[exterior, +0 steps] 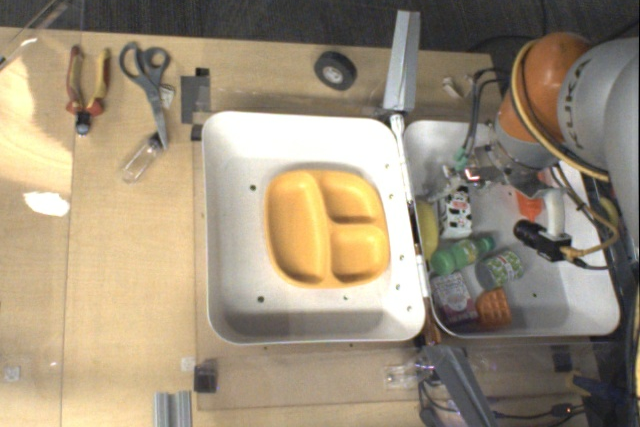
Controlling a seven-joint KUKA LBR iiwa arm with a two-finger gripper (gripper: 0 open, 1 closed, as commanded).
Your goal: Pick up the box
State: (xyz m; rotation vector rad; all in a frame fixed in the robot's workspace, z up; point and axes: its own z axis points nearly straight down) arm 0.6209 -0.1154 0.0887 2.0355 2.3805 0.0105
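One gripper (462,177) hangs at the end of the grey arm (600,105) over the right bin (590,315), in that bin's 10 o'clock corner. Cables and wrist hardware crowd it, so I cannot tell whether it is open or closed, and nothing can be seen clamped in it. The box (457,213), small and white with black print, lies just beside the gripper at about 6 o'clock, close to the bin's left wall. Its long axis seems to run from 12 to 6 o'clock, though it is too small to be sure. The pick likely turns on this: the box sits almost under the gripper, so a short drop toward 6 o'clock would probably do, closing across its narrow width. Clutter presses in, with a yellow item (428,227) at the box's 8 o'clock against the wall, a green bottle (462,253) touching or nearly touching at 6 o'clock, and a purple pouch (452,293) and an orange item (493,308) beyond. The left bin (230,215) holds a yellow divided tray (325,225), and scissors (150,80) lie on the surface (120,295) well away at 9 o'clock.
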